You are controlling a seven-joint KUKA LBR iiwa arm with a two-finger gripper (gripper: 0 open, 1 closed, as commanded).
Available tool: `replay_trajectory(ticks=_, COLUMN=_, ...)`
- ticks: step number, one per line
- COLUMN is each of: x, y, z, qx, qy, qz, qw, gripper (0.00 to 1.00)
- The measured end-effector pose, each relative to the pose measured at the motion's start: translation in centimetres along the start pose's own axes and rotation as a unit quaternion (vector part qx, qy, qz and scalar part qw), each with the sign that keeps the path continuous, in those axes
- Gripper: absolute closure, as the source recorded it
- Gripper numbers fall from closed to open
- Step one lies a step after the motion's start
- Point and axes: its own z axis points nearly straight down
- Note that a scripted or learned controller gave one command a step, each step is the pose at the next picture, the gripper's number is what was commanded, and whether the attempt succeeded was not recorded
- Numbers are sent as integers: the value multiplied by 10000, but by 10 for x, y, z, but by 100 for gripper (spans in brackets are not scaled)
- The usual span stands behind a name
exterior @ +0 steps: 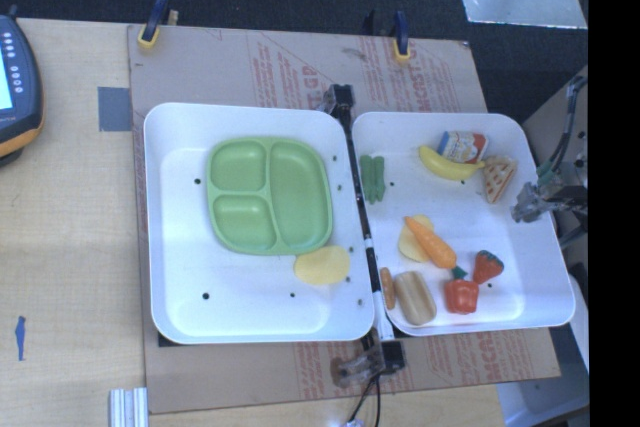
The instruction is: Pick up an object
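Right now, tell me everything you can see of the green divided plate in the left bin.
The green divided plate is pale green, looks like smooth plastic, and has a rounded-square outline. Raised ridges split it into three compartments: two smaller ones on the view's left, one above the other, and a tall one on the right. All three look bare. It lies flat, slightly rotated, in the upper middle of the left bin. A pale yellow piece sits at its lower right corner, touching or nearly touching the rim.
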Motion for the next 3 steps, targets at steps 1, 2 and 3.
replay_trajectory(ticks=1, x=0, y=-1, z=5, qx=36, qy=12, qz=5, qw=10000, gripper=0)
replay_trajectory(ticks=2, x=23, y=-39, z=124, qx=86, qy=36, qz=0, qw=10000, gripper=0)
replay_trajectory(ticks=3, x=21, y=-36, z=108, qx=47, qy=10, qz=-11, qw=10000, gripper=100)
